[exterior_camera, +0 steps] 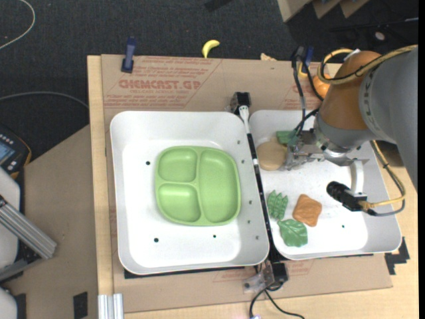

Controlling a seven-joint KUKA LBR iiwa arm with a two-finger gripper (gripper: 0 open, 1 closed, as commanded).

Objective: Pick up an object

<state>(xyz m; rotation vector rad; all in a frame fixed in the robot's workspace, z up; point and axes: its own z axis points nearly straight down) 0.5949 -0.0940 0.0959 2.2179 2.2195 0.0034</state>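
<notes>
My gripper (294, 157) reaches down into the right bin (378, 234), near its far left part. It sits right beside a tan round piece (267, 156), touching or almost touching that piece's right edge. A small dark green piece (286, 137) lies just behind the gripper. Nearer the front of the same bin are a green leafy piece (277, 205), an orange chunk (307, 210) and another green leafy piece (293, 232). Nothing is visibly lifted off the bin floor.
The left bin (129, 178) holds a light green divided plate (198, 185). A black clip (241, 101) sits where the two bins meet at the back. The arm's grey and orange body (358, 98) covers the right bin's far right corner.
</notes>
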